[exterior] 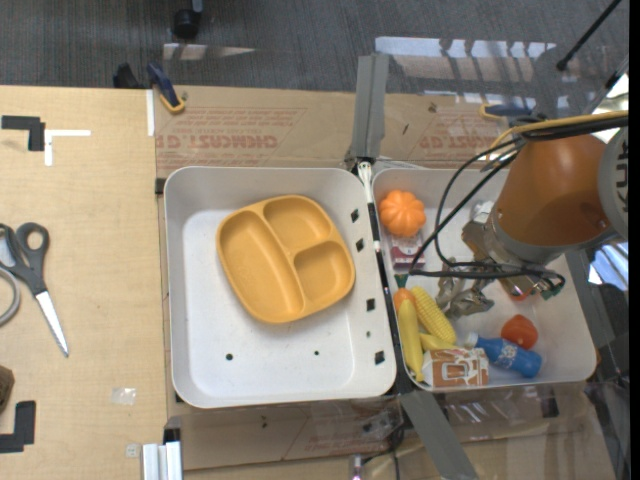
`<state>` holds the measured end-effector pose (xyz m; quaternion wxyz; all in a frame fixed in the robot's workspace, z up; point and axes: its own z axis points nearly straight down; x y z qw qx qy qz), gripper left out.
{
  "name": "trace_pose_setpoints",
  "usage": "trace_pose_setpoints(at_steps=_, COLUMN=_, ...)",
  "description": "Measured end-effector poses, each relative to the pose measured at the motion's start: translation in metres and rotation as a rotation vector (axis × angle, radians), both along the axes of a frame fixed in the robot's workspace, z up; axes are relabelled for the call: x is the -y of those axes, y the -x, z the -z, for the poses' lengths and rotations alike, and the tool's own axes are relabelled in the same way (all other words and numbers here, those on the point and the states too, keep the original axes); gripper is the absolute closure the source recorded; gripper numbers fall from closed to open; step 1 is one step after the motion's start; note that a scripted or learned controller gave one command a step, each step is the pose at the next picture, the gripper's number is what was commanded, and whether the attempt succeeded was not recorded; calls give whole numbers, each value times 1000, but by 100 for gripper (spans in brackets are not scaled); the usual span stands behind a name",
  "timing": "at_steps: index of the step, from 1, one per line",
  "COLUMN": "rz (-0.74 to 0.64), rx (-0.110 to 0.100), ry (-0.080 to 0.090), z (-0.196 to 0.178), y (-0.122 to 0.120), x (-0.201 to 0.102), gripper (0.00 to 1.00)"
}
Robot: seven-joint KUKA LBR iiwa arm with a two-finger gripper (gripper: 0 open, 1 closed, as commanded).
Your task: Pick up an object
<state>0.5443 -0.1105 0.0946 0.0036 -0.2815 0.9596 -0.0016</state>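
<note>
Hanging low inside the right bin, the gripper points down from under the orange band of the arm, its dark metal tips just beside the corn cob; how wide it stands cannot be told from this slant, and nothing shows between its tips. Its place over the crowded middle of the bin suggests a descent toward whatever lies nearest, most likely the corn or the banana pressed against it. Those two yellow pieces lie side by side along the bin's left wall, touching, so closing on one may drag the other. Below them a small carton leans against a blue bottle, and a red-orange piece sits just beside that bottle near the front wall. Up at the far end a small orange pumpkin rests alone, well apart from the gripper and freer to take. Black cables loop from the wrist across the bin and hide part of its floor. In the left bin lies a yellow divided plate, tilted on the floor, out of the gripper's way. Scissors lie on the bench far to the left
</note>
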Motion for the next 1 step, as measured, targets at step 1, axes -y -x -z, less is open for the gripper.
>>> trace_pose_setpoints(at_steps=1, rz=365, rx=-1, ry=-3, z=1, y=-29, x=-19, gripper=100)
